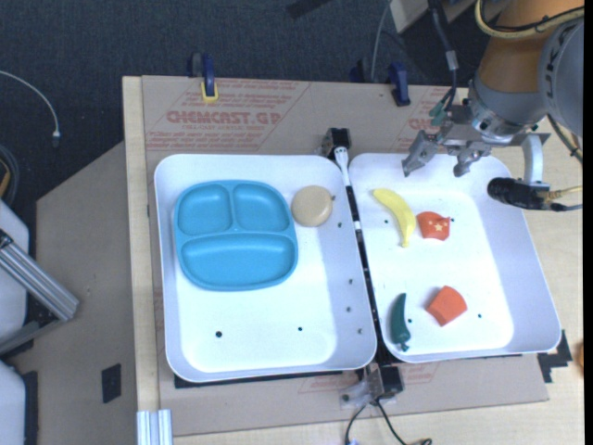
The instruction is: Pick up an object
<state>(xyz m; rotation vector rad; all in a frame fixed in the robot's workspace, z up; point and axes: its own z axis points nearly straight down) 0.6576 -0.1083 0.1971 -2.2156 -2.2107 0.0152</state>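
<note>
The gripper (442, 158) is hovering spread wide and gripping nothing over the right bin's (519, 276) far edge, the banana (397, 215) lying just below it

Two bins (185, 248), one plate (236, 235), five food items (396, 213).

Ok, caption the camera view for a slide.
Open gripper above the right bin's far edge; banana and blue tray below.
</note>
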